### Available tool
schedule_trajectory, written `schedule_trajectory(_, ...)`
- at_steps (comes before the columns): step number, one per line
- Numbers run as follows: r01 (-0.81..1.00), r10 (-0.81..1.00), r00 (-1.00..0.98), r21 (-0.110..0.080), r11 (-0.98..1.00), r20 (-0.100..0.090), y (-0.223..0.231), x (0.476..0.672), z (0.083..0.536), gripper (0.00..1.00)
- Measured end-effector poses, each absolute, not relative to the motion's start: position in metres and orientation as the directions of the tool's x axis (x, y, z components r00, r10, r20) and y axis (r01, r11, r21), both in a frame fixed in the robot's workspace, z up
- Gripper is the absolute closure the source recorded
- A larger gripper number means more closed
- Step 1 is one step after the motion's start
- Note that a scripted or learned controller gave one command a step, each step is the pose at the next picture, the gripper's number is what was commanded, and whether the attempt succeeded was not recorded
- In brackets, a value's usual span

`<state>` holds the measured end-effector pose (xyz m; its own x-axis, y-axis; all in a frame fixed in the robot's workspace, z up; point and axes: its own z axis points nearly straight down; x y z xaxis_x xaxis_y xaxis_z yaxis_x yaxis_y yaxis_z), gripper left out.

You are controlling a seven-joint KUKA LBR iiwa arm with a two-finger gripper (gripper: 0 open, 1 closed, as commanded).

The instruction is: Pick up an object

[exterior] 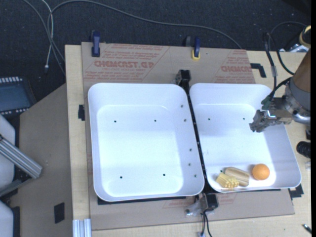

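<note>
Here, the left bin (143,142) lay on the wooden board (148,63), its rim touching that of the right bin (237,102) along the black divider between them. Taking the right bin as the landmark: two blue clamps (95,42) stood well beyond its far edge, on the back of the board, one above the left bin and one nearer the seam. Inside the right bin, along its near wall, three things were gathered. A small yellow corn-like piece (227,181) sat in the near left corner, touching a tan bread-like roll (238,174) just behind and to its right. An orange ball (260,172) rested just beside the roll's right end, a little apart from it, still against the near wall.

Over the right side of the same bin, well back from those three objects, hung the gripper (257,125) on the grey arm (301,93) that reached in from the right. Its dark fingers pointed toward the bin's middle; nothing showed between them, and whether they were parted or closed could not be told.
</note>
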<state>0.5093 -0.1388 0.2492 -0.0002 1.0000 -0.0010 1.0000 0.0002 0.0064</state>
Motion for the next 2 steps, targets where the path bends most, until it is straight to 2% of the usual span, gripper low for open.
schedule_trajectory(2, 1.0, 1.0, -0.004, 0.0, 0.004, 0.001, -0.023, 0.516, 0.235, 1.0)
